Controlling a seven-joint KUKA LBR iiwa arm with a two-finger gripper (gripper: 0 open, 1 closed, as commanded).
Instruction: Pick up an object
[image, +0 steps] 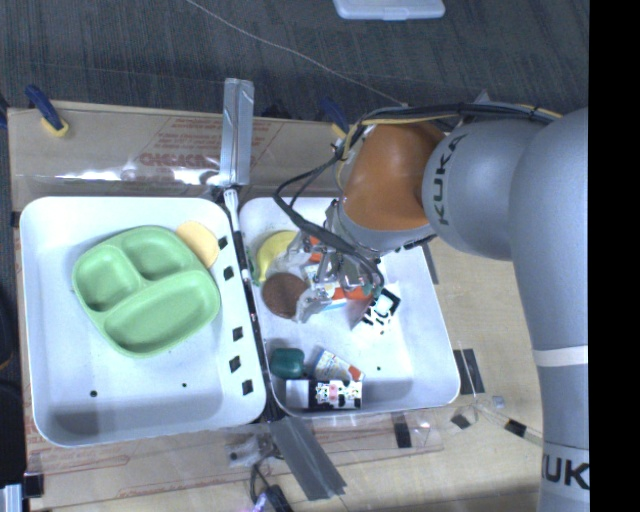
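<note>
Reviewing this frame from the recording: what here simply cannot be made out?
Camera view, all in the right bin:
1. The gripper: the wrist above covers it, so whether it holds anything is unclear.
2. The orange item: mostly under the gripper, so its kind cannot be told.
3. The yellow object: its right end is hidden by the arm.
4. The small box by the near wall: print too small to read.

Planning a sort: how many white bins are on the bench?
2. The left bin holds a green plate; the right bin, beside it, lies under the arm. None seem hidden.
</note>
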